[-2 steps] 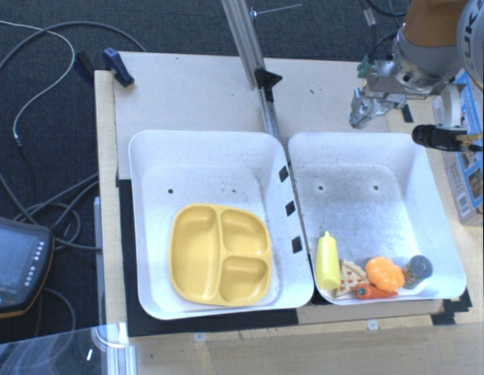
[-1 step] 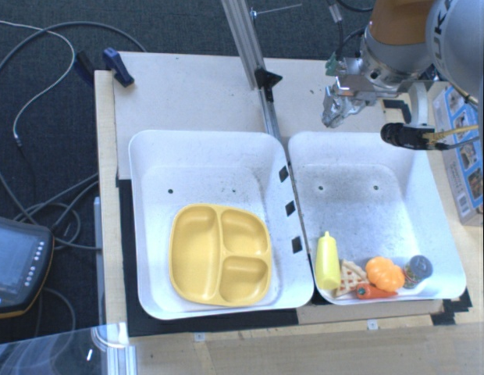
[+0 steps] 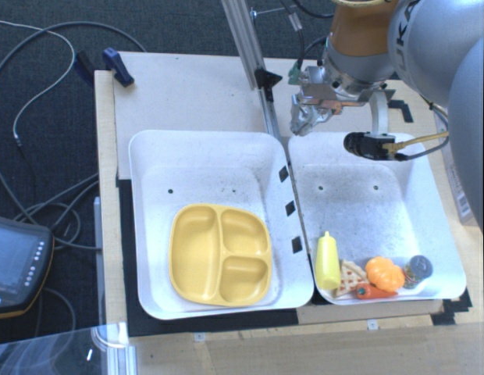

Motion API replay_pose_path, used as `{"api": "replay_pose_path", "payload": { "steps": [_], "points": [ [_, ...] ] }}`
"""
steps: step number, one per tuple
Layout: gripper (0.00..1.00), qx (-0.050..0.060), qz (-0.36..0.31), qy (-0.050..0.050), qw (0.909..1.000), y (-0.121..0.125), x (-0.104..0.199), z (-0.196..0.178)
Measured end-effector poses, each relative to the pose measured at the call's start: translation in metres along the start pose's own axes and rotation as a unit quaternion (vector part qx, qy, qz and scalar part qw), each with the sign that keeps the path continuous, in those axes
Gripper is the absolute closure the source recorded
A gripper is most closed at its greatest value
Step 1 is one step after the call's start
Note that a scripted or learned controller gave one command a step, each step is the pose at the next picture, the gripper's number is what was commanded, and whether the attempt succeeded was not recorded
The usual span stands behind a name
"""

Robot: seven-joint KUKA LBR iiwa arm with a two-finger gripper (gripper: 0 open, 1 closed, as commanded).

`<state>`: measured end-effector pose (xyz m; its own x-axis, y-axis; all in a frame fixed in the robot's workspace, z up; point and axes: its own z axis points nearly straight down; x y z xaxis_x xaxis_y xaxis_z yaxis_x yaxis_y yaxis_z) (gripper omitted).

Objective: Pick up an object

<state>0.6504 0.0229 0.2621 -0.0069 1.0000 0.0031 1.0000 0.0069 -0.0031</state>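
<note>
Dark carpet with loose cables around a pale bench. At 9 o'clock: left bin, glossy white, holding a smooth yellow divided tray. Right bin, speckled floor; at 5 o'clock, clustered along the near wall: slim yellow bottle, waffle-textured wafer, ribbed orange pumpkin, small grey round piece. Gripper at 12 o'clock, nothing held; finger state: cannot tell. Advice: target bottle, most isolated; descend vertically, avoid wall.
</note>
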Motion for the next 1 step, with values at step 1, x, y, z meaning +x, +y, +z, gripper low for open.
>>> {"api": "replay_pose_path", "payload": {
  "steps": [1],
  "points": [
    [1.00, -0.003, 0.000, -0.001, 1.0000, 0.0094, 0.0516, 0.0036]
  ]
}}
